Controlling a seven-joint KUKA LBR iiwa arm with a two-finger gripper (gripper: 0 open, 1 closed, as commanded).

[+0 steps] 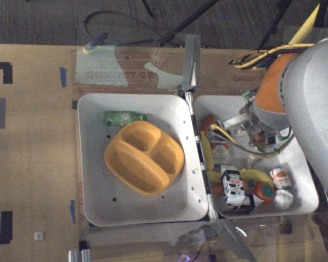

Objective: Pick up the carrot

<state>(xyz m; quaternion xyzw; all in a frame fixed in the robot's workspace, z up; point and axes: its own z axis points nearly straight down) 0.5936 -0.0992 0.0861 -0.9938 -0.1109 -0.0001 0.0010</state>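
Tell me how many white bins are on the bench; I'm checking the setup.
2: the left bin holds an orange divided plate; the right bin, touching it, holds cluttered items.

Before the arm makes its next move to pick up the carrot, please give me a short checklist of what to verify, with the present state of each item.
1. Carrot found: cannot tell. An orange piece lies in the right bin beside a tomato-like piece, but the clutter blurs it.
2. Gripper over the right bin: ok.
3. Jaws open or shut: cannot tell, the wrist hides them.
4. Anything held: cannot tell.
5. Clear way down: not ok, a banana, a small box and a white cup crowd that bin.
6. Left bin with the yellow tray apart from the arm: ok.
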